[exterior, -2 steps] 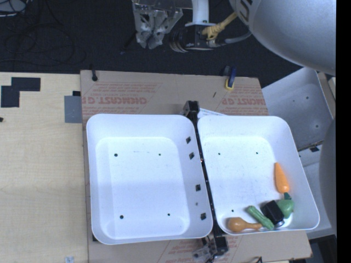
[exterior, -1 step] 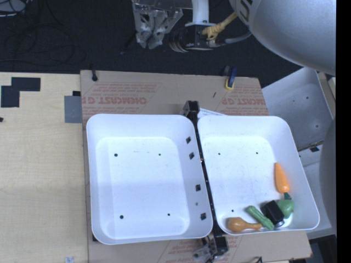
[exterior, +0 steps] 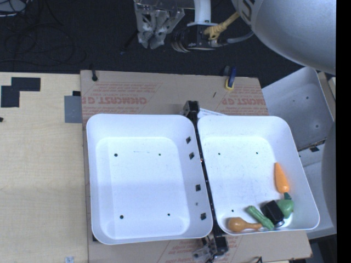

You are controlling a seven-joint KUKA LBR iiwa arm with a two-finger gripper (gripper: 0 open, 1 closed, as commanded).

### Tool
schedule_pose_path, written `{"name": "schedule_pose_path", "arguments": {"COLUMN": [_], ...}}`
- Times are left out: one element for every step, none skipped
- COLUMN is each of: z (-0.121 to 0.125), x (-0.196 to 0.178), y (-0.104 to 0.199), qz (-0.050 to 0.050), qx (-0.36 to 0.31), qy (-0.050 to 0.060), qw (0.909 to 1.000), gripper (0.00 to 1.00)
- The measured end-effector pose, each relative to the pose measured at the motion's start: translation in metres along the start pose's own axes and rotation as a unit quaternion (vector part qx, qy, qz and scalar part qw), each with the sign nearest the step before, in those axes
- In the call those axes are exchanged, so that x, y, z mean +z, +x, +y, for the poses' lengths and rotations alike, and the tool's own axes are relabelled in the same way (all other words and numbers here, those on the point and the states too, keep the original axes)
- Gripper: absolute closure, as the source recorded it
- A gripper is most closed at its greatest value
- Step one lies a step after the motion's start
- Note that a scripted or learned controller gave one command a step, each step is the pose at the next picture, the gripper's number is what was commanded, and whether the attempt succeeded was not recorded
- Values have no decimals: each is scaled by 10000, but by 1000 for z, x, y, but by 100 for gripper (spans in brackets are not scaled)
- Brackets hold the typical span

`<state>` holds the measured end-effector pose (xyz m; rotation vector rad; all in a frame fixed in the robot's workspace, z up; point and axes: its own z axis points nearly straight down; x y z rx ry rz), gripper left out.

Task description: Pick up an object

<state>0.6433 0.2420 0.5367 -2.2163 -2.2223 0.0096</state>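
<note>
The grey arm (exterior: 290, 21) is raised above the bench's far edge, its metal two-finger gripper (exterior: 156, 32) hanging clear of both bins; the finger state cannot be determined. The left shallow white plastic bin (exterior: 96, 174) shows bare floor. The right shallow white plastic bin (exterior: 241, 127) holds four items in its near right corner: one tan pear-shaped toy (exterior: 241, 224), one green elongated toy (exterior: 260, 217), one black block (exterior: 272, 211), one orange carrot-shaped toy (exterior: 281, 178).
</note>
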Motion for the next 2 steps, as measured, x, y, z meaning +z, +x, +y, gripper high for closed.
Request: {"name": "schedule_pose_path", "arguments": {"z": [1,0], "x": [-1,0], "y": [-90,-44], "qz": [-9,7], "qx": [55,-3], "qy": [-8,-15], "qw": [10000,10000], "gripper": [100,100]}}
